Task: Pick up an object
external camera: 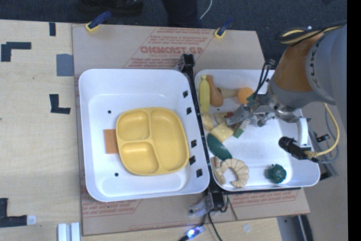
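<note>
The right bin (293,180) holds toy foods: a yellow banana (204,92), an orange-brown piece (216,97), an orange ball (245,94), a pale yellow block (221,132), a dark green piece (219,148), a tan shrimp-like piece (233,171) and a green broccoli (276,173). My gripper (236,119) reaches in from the right and sits low over the clutter in the bin's left half, its tips near the yellow block and a small green item (238,132). Nothing shows between its fingers.
The left bin (93,99) carries a yellow divided plate (151,141) with an orange-brown flat piece (110,141) tucked at its left side. Black clips line the wall between the bins. A person's legs stand beyond the bench's far edge.
</note>
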Controlling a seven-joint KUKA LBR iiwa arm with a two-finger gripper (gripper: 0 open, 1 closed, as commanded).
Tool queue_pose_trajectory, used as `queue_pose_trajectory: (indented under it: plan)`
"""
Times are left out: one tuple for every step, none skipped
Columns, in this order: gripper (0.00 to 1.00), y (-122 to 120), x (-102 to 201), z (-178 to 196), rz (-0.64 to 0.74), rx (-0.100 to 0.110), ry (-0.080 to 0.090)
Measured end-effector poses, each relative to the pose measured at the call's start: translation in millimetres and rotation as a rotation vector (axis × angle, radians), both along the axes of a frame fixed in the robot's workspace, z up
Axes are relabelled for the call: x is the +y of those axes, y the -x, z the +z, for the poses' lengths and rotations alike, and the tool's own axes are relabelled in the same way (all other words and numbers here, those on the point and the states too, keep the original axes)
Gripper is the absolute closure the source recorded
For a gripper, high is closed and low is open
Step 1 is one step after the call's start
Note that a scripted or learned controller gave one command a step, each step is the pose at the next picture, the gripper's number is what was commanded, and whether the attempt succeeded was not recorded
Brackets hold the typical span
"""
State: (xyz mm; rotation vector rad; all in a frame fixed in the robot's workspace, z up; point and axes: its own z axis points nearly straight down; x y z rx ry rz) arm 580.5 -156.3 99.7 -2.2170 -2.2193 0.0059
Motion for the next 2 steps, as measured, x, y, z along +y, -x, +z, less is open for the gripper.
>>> queue_pose_trajectory:
  plan:
    - [0.00, -2, -1, -12, -0.001, -0.010, 0.003]
    - [1.00, -4, 1, 0, 0.000, -0.016, 0.001]
